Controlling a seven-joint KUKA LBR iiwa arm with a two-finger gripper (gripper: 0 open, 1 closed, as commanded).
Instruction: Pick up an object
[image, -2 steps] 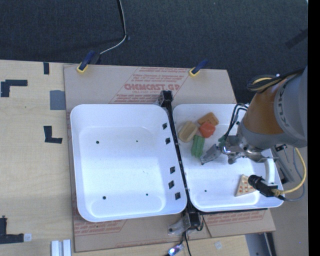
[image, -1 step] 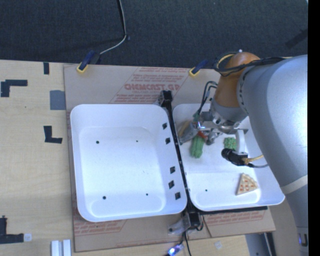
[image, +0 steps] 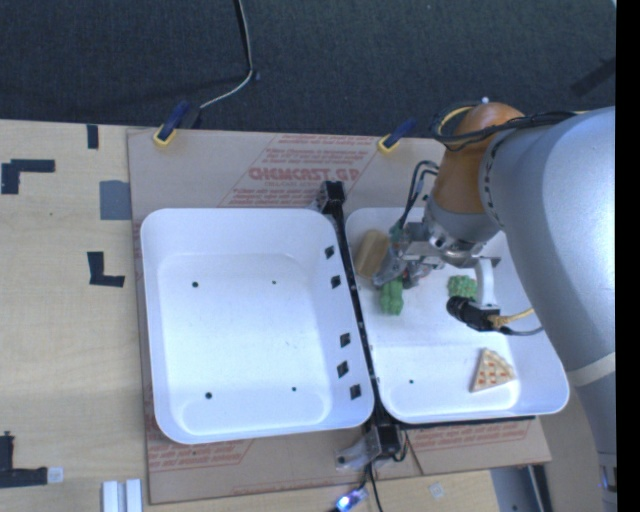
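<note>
Pale wood makes up the bench (image: 60, 330), with dark cloth behind it and a thin grey cable (image: 243, 60) trailing across that cloth. On the bench lies a printed cardboard sheet (image: 290, 170), held at its far edge by two blue-and-yellow clamps (image: 172, 122) (image: 397, 133). On the sheet sit the left bin (image: 160, 240) and the right bin (image: 430, 350), side by side, with a black strip (image: 345, 290) running along the seam between them.

The grey arm (image: 560, 230) reaches in from the right, its orange band (image: 470, 180) above the far part of the right bin. Below the band the gripper (image: 405, 265) hangs low over that bin's far-left area. From this slant I cannot tell whether it is spread or pressed together; it is too small and cluttered to read.

Four things lie in the right bin. A green lump (image: 390, 297) sits just beside the gripper's tip, on the near side, possibly touching it, though that is hard to judge. A tan piece (image: 371, 252) lies close to the bin's left wall, just left of the gripper. A second green piece (image: 461, 286) rests to the gripper's right, near the bin's middle. A triangular wedge (image: 491, 371) — orange-tan and patterned, rather like a slice of pizza — lies well apart from the others, near the bin's near-right corner.
</note>
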